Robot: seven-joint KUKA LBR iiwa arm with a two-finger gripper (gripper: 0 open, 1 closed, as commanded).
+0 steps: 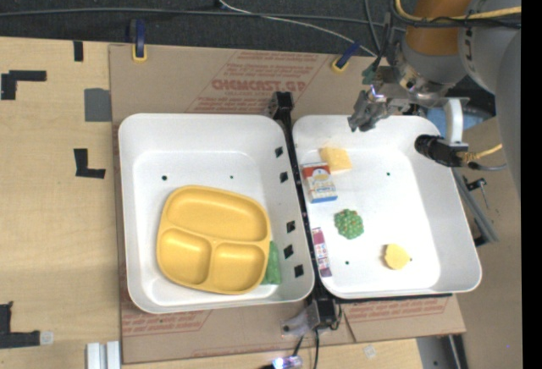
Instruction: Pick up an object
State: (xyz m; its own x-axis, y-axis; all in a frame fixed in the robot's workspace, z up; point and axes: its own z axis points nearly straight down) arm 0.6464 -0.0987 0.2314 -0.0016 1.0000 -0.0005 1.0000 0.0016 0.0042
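Observation:
My gripper (366, 115) hangs over the far edge of the right bin (440, 215), above and a little right of a pale yellow block (336, 159). Nothing shows between its fingers. Below the block lies a small red and white box (319, 184), then a green broccoli-like piece (348, 223) near the bin's middle. A round yellow piece (395, 256) sits toward the near right. A thin pink and white packet (320, 250) lies along the bin's left wall.
The left bin (144, 156) holds a yellow divided plate (214, 239) with a green item (272, 264) wedged at its right side. A black divider (292, 181) runs between the bins. Cables hang behind the arm.

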